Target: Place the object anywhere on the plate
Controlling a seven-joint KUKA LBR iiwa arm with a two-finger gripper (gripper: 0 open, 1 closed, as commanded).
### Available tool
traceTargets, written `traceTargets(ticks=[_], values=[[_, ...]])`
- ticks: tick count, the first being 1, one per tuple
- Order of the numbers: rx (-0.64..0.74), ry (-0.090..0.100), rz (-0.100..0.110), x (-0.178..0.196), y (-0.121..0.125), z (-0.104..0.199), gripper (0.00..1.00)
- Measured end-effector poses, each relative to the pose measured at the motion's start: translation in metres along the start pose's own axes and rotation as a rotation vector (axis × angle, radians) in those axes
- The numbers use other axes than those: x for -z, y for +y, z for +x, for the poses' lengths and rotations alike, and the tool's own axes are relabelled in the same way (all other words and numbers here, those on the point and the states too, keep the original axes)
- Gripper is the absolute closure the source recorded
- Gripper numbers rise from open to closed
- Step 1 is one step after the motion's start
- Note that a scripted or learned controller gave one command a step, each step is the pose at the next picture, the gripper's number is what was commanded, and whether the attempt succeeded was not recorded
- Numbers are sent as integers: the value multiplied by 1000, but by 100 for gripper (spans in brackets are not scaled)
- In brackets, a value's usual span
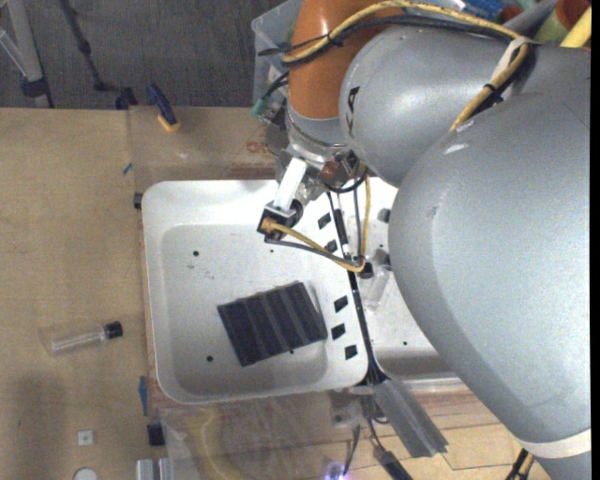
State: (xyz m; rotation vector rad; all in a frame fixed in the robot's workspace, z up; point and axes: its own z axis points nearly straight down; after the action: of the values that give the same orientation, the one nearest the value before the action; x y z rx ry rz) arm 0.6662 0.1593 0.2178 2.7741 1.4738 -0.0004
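slab (272,322): lying flat in bin (153,281); prob. stiff, light; pinching across an edge looking best
gripper (325,175): hovering nr bin's far rim; open/closed: can't tell

Arm (487,244): large rounded links, smooth grey casing.
Band (317,66): orange, glossy, above the wrist.
Wrist flange (314,141): pale metal ring.
Marking (354,98): dark lettering on a grey link, unreadable.
Cables (403,13): yellow and black, running over the upper links; one thin yellow strand (364,220) below the wrist.
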Motion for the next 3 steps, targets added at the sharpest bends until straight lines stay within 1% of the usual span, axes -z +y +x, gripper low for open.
traceTargets(ticks=[1,2,3], values=[[231,-2,5,-38,-53,-17,100],[72,0,0,-120,-37,55,100],[304,-2,4,-114,-50,44,100]])
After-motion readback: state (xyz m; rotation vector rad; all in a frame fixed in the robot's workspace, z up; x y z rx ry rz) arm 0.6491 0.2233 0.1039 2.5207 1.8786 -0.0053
